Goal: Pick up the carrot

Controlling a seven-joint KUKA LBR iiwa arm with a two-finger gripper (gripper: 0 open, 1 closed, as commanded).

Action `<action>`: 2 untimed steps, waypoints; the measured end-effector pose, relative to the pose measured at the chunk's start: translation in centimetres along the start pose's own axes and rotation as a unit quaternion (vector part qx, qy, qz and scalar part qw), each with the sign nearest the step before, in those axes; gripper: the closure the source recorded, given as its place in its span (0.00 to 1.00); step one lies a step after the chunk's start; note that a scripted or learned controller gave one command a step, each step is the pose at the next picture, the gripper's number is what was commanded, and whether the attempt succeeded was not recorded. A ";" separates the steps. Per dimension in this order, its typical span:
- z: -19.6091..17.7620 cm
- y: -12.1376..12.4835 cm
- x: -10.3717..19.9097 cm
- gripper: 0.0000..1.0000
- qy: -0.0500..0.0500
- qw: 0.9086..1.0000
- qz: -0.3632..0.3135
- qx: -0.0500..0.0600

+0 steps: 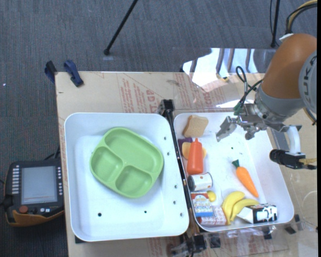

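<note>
The carrot (246, 179), orange with a green top, lies in the right bin (282, 189), right of centre, with its tip toward the near right. My gripper (237, 130) hovers above the bin's far part, beyond the carrot and a little left of it. Its two fingers (224, 129) are spread open and hold nothing. The orange band of the arm (290, 63) rises behind it at the right.
Along the right bin's left side sit a bread slice (196, 126), an orange bottle (195, 157), a can (201, 182) and a small box (210, 213). Bananas (236, 203) and a black-and-white carton (263, 213) lie near the carrot's tip. A green divided plate (127, 161) sits in the left bin (85, 213).
</note>
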State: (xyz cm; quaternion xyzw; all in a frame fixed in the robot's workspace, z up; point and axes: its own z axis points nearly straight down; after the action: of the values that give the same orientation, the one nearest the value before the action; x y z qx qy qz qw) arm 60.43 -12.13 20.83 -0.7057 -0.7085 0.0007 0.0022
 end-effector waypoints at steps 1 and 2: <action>8.7 -2.3 -3.6 0.00 0.001 0.986 -0.165 0.002; 12.3 -4.1 -4.6 0.00 0.001 0.994 -0.114 0.001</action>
State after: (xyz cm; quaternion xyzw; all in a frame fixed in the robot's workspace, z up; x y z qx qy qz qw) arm 56.28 -16.72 8.53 -0.6205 -0.7842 0.0006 0.0033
